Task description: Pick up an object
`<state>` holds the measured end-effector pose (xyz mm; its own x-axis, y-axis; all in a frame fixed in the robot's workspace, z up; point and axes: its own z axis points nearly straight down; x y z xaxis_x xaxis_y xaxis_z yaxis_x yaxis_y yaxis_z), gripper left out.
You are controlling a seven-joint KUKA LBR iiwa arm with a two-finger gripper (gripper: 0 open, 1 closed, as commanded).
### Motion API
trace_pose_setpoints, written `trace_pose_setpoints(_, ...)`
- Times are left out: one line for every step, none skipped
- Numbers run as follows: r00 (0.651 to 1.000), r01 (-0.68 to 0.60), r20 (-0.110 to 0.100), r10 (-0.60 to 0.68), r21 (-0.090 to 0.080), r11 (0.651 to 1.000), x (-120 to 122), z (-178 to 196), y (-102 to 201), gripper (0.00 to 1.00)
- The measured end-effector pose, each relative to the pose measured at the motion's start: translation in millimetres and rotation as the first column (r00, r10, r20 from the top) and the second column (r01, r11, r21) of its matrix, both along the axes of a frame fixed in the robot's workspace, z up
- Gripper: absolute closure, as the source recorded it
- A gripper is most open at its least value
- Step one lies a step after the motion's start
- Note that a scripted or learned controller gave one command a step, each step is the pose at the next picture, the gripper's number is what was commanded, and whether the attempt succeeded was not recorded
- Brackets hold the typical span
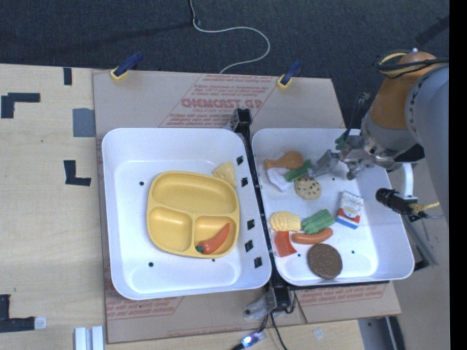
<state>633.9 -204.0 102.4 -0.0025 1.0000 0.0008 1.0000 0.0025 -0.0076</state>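
You see the worktop with a brown cardboard sheet lying on it. Two white bins sit side by side on the sheet. The left bin has a big yellow plate with three parts. A red chili pepper lies in the plate's near right part. A yellow wedge lies just beside the plate's far right corner.

The grey arm reaches in from the right, with its orange band above the wrist. Its claw hangs over the far part of the right bin. You cannot tell if the claw is spread or pressed together.

In the right bin you can pick from many toy foods. A brown round patty lies near the front. A hot dog lies above it, touching a green piece. A yellow corn lies to their left. A cookie lies near the claw. A small white box lies to the right.
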Motion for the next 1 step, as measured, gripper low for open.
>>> trace_pose_setpoints(1.0, 0.0, 0.01, 0.0, -0.004, 1.0, 1.5, -15.6, 0.1, 0.0)
